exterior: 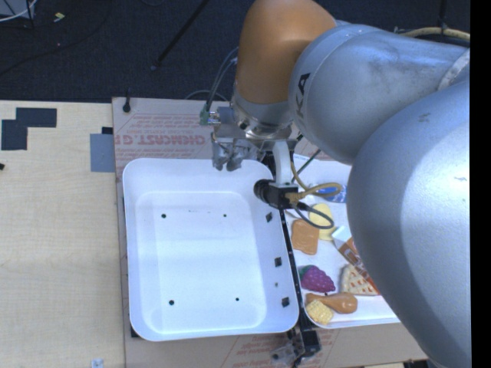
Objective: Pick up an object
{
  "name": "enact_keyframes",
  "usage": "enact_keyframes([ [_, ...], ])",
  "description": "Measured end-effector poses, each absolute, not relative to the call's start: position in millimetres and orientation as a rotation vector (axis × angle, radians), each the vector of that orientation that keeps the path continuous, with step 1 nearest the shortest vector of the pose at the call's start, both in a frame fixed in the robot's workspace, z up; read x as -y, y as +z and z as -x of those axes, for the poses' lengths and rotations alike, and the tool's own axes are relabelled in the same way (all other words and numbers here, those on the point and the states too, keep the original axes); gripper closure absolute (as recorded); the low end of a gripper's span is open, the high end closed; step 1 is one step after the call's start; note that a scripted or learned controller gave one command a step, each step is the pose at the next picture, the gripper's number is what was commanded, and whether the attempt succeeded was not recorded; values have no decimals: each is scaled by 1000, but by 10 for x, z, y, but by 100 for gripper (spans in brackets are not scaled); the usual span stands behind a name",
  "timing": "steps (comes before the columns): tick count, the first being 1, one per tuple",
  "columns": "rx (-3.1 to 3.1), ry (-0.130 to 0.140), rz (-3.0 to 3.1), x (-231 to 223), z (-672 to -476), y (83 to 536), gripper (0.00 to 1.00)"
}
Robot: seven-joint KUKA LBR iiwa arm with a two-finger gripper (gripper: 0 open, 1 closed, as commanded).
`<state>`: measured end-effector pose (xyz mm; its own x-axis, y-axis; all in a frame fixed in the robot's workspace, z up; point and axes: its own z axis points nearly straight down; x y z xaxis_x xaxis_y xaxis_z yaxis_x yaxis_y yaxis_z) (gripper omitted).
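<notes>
From above, the grey two-finger gripper (229, 159) hangs over the far rim of the left shallow white plastic bin (146, 205); whether it is released or clenched cannot be told. Toy foods lie in the right white bin (360, 320): a tan bread slice (304, 237), purple grapes (317, 279), an orange-brown drumstick (337, 303).

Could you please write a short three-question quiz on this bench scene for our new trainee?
1. True or false: the hand hangs over the far rim of the left bin.
2. Which bin holds the purple grape bunch? A) left B) right
3. Fill in: a waffle piece lies just ____ of the grapes in the camera view.

Key: 1 true; 2 B; 3 right.
</notes>
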<state>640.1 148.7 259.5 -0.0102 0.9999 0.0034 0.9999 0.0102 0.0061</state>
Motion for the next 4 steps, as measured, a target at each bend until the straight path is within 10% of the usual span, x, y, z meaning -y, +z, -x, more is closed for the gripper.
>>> enact_keyframes([
  [1,-2231,3,-2216,-2189,-6432,2703,100],
  [2,-2224,22,-2214,-2460,-6129,4148,100],
  [4,-2225,3,-2220,-2438,-5389,5411,100],
])
